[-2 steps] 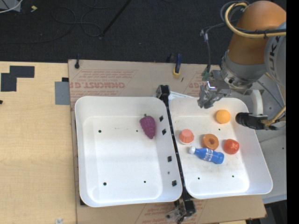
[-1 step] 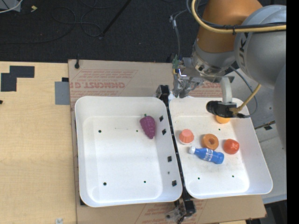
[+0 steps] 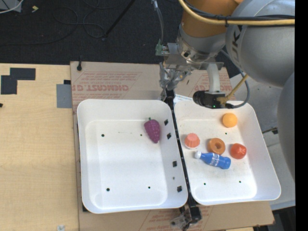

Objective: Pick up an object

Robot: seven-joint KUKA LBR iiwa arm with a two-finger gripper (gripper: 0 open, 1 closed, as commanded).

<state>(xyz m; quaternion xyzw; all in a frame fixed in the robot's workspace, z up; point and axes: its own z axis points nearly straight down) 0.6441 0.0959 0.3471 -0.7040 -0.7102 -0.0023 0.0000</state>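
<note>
Closest to me, the right bin (image 3: 260,186) has a blue bottle (image 3: 214,160), a red tomato thing (image 3: 238,151), a donut (image 3: 216,145), a pink cup (image 3: 192,140) and an orange (image 3: 229,120). Purple grapes (image 3: 152,130) sit alone in the left bin (image 3: 96,196). The end effector (image 3: 169,86) hangs over the bins' far edge; can't tell its state.

What I can't make out from here

My arm (image 3: 250,28) is cut off by the top and right edges. The gripper (image 3: 169,88) is too small and dark against the far bin rims for me to read its fingers.
</note>
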